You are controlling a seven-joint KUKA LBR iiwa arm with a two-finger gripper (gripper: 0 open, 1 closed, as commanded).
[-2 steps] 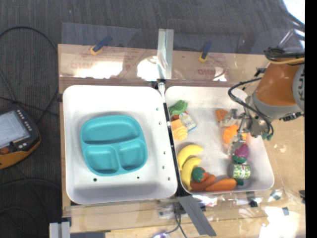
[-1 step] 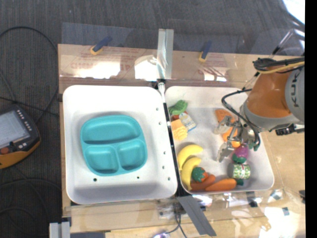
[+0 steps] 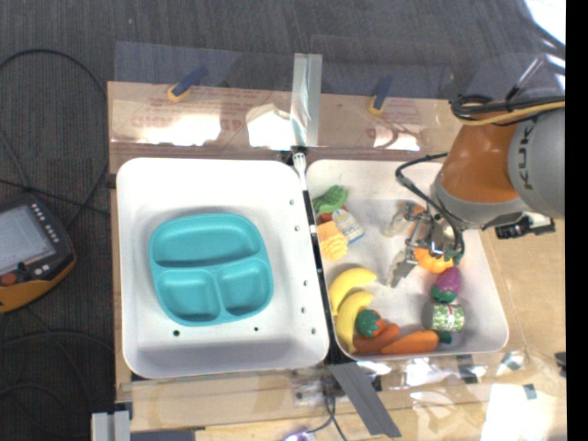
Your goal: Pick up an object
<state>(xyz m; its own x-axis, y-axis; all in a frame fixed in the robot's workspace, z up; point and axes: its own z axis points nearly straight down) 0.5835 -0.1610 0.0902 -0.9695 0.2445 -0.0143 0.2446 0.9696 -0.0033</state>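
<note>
Carrot (image 3: 410,342) below raised claw (image 3: 411,243)

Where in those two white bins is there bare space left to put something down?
Left bin: bare white all round the teal tray, widest along the near edge. Right bin: crowded with bananas, a carrot and other toys; a bare patch lies at its far middle.

One fixed camera looks down on me at a slant from above the bench (image 3: 138,118), far enough to take in both white bins (image 3: 138,320); my arm (image 3: 501,168) enters from its right.
</note>
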